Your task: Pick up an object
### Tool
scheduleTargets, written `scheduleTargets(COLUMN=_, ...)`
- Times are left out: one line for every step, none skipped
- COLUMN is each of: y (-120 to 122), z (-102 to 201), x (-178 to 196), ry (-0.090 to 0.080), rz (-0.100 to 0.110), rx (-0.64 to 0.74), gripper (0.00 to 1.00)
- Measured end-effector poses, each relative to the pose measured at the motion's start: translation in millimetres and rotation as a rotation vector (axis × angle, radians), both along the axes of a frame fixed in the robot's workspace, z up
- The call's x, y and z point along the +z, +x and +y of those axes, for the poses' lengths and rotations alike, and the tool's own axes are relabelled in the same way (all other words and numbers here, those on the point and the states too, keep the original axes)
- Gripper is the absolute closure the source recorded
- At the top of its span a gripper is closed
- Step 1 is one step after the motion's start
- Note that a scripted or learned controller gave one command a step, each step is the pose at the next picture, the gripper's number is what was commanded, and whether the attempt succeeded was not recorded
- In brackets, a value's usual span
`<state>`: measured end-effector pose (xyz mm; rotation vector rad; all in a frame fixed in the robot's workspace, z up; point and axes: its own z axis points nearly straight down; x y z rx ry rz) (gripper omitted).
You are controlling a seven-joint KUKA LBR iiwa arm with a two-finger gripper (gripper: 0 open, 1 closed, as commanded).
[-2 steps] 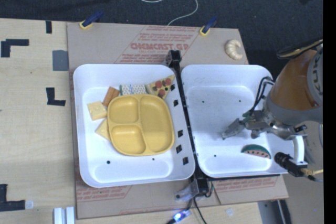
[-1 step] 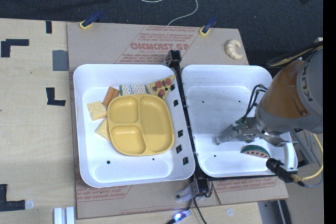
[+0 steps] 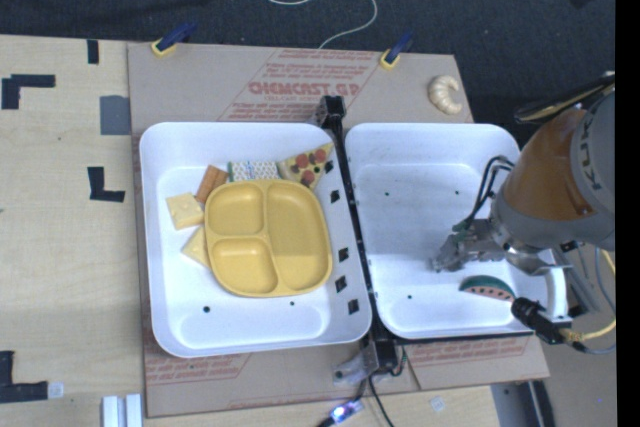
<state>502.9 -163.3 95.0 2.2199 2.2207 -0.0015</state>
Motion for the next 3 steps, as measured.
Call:
scheduleTargets(y=2.5, z=-2.4, x=42.2, ry=0.001, rz=-0.001, rx=0.001, gripper=1.0)
scheduleTargets(y=10.9, z=-9.4, x=94.0, ry=0.0, rz=-0.003, rx=0.001, gripper=1.0)
scheduleTargets(y=11.8, z=-9.0, x=131.5, ry=0.001, rz=-0.002, rx=0.001, gripper=1.0)
